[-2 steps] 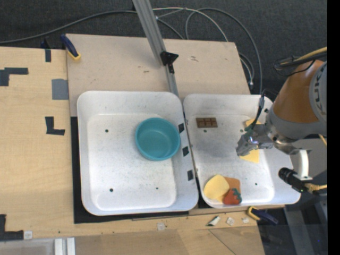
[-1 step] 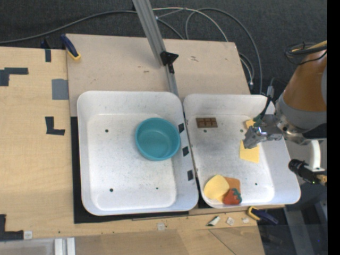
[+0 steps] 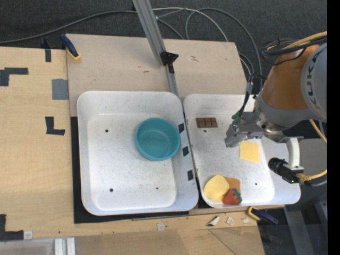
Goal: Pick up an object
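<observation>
My gripper hangs over the right bin, its grey fingers pointing down just left of a pale yellow square slice lying on the bin floor. A small brown chocolate piece lies at the bin's far left. At the near edge sit a round yellow object, an orange piece and a red strawberry-like object, packed together. Nothing shows between the fingers.
The left bin holds a teal bowl. A grey metal pole slants in from the top toward the gap between the bins. Cables loop over the bench behind the right bin. The arm's orange-banded body covers the right bin's far right corner.
</observation>
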Robot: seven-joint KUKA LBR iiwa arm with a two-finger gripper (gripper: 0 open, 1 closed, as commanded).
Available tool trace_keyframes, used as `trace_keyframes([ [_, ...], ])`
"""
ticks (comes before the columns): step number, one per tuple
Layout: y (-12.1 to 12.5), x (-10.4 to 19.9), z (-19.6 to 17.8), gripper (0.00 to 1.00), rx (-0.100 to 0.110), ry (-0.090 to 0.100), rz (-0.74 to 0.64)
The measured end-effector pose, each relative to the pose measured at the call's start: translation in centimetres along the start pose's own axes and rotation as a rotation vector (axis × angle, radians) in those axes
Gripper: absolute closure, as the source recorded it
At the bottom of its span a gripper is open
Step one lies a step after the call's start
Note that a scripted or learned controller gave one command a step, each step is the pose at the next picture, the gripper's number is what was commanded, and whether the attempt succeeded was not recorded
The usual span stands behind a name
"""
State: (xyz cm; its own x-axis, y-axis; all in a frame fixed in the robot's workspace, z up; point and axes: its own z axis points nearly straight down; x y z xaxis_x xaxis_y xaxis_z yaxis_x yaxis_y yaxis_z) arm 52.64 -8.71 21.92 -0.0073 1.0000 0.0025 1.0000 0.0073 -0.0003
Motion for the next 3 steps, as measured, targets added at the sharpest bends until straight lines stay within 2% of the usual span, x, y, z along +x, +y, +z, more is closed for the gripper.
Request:
trace_keyframes([
  [2,0.9,11.6,-1.6,1.0,0.001,-0.001,0.0],
  [3,1.2,17.7,-0.6,1.0,0.003,-0.001,-0.001],
])
